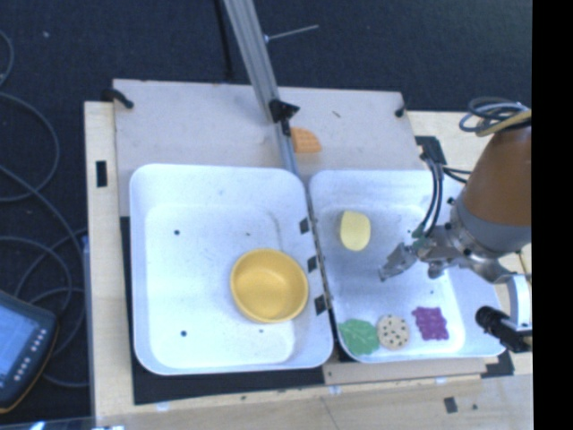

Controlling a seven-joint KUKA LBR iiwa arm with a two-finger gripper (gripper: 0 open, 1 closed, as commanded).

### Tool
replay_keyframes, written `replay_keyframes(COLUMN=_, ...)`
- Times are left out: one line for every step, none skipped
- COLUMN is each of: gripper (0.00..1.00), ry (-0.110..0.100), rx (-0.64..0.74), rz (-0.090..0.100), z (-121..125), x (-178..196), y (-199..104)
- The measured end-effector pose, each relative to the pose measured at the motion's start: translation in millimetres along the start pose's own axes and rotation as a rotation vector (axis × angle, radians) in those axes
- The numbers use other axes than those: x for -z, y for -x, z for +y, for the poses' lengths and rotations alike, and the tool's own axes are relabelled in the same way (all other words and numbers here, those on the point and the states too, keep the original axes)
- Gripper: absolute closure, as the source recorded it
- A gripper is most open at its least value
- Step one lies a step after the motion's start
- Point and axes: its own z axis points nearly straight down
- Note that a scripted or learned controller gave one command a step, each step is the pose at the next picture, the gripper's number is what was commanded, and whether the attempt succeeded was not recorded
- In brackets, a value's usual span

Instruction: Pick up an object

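In the right bin (394,195) lie a pale yellow lump (355,230) near the back left, and along the front wall a green piece (359,335), a round speckled cookie (392,331) and a purple piece (431,322). My gripper (414,267) hangs over the middle of this bin, to the right of the yellow lump and above the cookie and purple piece. Its fingers stand open with nothing between them. A yellow bowl (269,285) rests in the left bin (161,240).
An orange object (305,141) lies on the bench behind the bins, beside a slanted metal rail (255,52). The arm's orange band (501,182) rises at the right bin's right side. Cables and a tablet (22,343) lie off the bench at the left.
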Motion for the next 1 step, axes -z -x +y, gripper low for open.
replay_keyframes(gripper=0.0, ry=0.001, rx=-0.003, rz=0.0, z=0.1, x=0.0, y=0.2)
